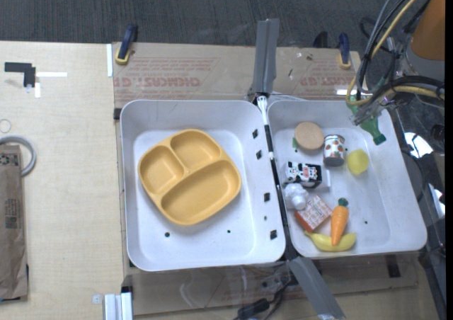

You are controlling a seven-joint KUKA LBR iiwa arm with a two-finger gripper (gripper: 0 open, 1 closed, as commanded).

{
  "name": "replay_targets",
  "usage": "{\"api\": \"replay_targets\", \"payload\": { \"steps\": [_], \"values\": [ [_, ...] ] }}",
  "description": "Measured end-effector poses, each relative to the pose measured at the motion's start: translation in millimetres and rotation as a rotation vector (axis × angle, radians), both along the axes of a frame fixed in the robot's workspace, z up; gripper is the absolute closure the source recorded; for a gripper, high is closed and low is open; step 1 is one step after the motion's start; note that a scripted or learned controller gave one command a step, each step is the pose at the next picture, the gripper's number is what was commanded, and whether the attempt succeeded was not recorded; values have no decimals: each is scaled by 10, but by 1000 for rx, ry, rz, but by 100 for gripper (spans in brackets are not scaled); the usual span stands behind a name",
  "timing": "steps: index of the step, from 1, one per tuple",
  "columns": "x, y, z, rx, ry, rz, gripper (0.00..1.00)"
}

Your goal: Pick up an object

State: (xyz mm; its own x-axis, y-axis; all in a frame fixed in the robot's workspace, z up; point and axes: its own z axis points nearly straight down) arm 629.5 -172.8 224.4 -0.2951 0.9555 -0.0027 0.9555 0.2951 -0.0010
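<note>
Over the right bin's (396,241) far right corner, gripper (369,122), grip state impossible to tell, carrot (339,221) touching banana (333,242), yellow divided plate (189,175) in left bin (141,241).

bench (56,170) | left bin (134,191) | right bin (396,205) | cardboard sheet (184,74)

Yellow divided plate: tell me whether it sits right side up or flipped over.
Right side up. The yellow divided plate lies flat in the left bin with its three compartments facing the camera, nothing in them.
</note>
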Motion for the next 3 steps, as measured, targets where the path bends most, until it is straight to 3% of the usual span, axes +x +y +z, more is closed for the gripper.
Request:
{"api": "replay_targets", "payload": {
  "steps": [1,2,3],
  "values": [
    [298,426,36,0,-1,6,100],
    [266,512,32,1,-1,431,100],
    [249,641,-18,1,-1,336,100]
  ]
}}
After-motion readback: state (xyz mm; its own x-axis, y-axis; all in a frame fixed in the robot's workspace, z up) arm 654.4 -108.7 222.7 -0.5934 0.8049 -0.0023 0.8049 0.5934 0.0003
